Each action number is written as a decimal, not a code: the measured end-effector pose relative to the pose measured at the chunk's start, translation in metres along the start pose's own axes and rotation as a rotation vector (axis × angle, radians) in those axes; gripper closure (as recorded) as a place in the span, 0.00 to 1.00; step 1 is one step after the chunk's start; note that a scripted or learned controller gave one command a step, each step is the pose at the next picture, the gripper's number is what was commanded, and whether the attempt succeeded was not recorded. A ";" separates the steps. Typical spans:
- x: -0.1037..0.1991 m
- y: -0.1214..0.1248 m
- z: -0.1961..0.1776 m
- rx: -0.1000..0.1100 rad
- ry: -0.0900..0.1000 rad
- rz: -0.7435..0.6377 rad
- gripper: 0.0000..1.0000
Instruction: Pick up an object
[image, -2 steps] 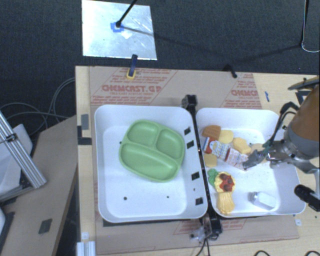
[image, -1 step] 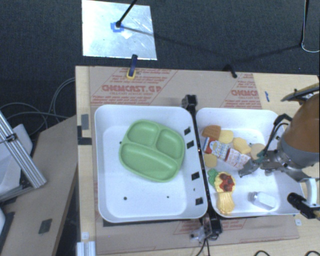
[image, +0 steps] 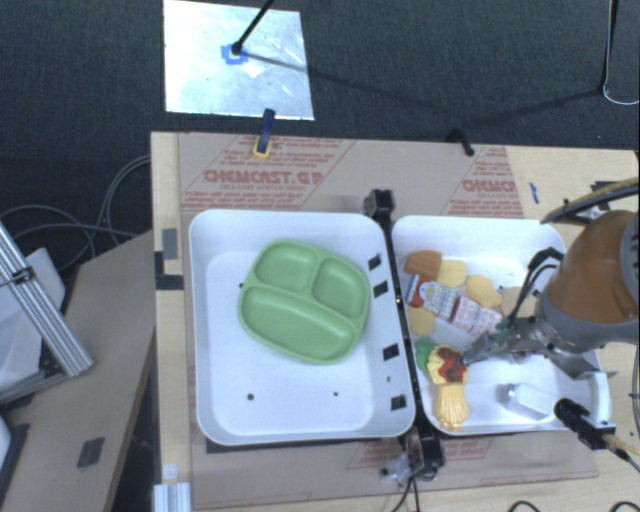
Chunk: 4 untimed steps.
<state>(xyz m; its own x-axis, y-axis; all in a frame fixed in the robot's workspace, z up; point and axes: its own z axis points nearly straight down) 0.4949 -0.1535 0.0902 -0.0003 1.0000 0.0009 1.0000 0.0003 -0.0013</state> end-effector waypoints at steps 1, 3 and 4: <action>0.000 0.001 -0.013 -0.005 -0.002 -0.001 1.00; 0.002 0.010 -0.121 -0.010 -0.003 -0.004 1.00; 0.002 0.012 -0.135 -0.006 -0.002 -0.004 1.00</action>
<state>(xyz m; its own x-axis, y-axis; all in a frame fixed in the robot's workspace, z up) 0.5067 -0.1517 0.2252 -0.0047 1.0000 -0.0015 1.0000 0.0047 0.0044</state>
